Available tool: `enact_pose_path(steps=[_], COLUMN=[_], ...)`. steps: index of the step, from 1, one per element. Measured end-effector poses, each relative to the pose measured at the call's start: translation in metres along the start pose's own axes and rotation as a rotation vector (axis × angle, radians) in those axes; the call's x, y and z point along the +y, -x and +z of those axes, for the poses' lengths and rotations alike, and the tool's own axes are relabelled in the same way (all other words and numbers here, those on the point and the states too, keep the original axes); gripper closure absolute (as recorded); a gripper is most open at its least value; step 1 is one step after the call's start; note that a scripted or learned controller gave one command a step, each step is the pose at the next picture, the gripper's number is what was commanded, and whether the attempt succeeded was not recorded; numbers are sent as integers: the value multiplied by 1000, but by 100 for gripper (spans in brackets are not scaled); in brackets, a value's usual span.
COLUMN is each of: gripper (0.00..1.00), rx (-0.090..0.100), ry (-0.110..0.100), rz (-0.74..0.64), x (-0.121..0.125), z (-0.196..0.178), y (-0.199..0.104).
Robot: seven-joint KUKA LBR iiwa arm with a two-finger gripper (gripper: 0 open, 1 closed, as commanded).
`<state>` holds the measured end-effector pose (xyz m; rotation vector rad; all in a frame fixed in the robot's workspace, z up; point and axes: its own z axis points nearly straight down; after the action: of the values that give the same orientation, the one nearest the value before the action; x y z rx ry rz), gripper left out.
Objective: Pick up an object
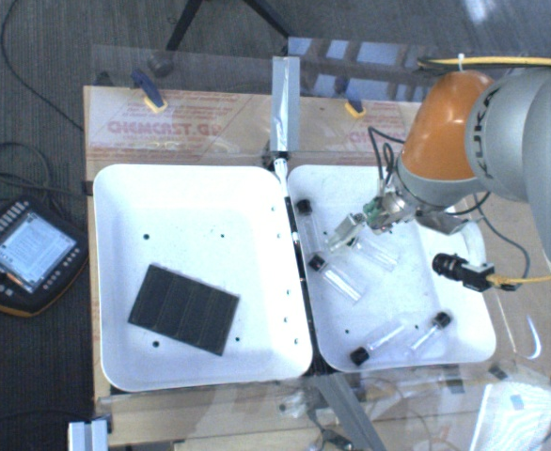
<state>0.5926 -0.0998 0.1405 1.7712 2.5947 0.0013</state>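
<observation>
Grey arm (515, 134) entering from right, orange-banded wrist bent down, gripper (346, 233) pointing left

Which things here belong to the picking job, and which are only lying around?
For the job:
gripper
clear vials with black caps
dark ridged panel
right bin
left bin

Lying about:
handheld controller
blue clamp

Faint red "CHEMCAST" lettering printed on the protective sheet (177, 130) behind the bins, repeated but illegible further right. Black letters "KU" readable on the grey arm (515, 130), just past the orange band.
</observation>
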Motion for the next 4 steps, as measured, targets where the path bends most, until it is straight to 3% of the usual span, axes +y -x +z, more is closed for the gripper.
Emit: enact_pose_path(steps=[1,2,3,4], gripper=[100,0,0,100], rx=[1,1,-6,-10], ry=[1,0,8,10], rz=[1,1,270,269], x=[0,0,48,49], z=[-9,-9,51,39], y=[0,0,38,39])
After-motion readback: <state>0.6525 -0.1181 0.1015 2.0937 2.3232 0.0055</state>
